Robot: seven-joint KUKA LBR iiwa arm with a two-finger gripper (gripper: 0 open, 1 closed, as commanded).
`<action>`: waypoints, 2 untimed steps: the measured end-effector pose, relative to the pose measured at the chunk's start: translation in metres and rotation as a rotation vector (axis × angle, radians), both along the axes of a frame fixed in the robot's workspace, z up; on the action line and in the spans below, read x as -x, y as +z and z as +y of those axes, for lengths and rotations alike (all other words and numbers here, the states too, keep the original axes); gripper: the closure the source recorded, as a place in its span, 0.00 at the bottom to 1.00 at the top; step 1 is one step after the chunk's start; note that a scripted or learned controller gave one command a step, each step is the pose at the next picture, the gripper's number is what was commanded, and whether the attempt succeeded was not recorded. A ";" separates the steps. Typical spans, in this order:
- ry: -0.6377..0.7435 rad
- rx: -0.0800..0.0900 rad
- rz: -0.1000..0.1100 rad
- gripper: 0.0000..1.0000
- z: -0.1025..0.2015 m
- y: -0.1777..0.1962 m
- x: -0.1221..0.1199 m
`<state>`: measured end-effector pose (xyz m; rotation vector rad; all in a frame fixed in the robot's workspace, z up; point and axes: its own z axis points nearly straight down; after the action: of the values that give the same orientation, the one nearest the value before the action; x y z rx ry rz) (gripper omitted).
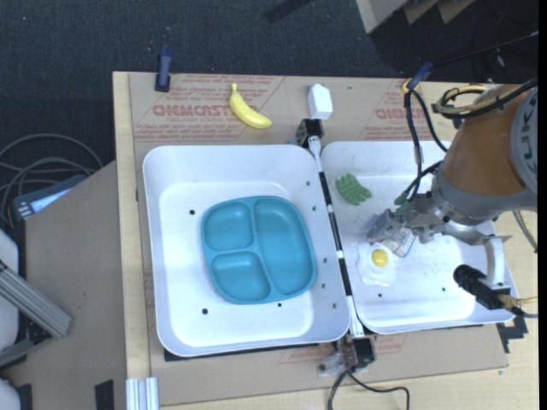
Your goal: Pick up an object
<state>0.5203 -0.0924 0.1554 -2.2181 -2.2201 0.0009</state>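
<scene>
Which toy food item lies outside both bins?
The yellow banana. It lies on the bench board behind the left bin, while the green item and fried egg lie inside the right bin.

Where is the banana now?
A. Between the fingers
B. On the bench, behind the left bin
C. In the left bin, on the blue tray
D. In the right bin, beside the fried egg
B: the banana lies on the bench, outside the left bin.

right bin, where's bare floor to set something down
Bare floor lies along the right bin's front wall and at its back right corner. The middle is crowded: green toy, fried egg and the gripper sit close together.
</scene>
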 end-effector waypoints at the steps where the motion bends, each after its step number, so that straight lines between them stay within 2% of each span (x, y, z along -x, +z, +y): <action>1: -0.001 0.004 -0.010 0.00 -0.013 -0.067 -0.007; 2: -0.003 0.010 -0.018 1.00 -0.015 -0.056 -0.009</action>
<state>0.5292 -0.1079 0.0996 -2.2354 -2.2305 -0.0085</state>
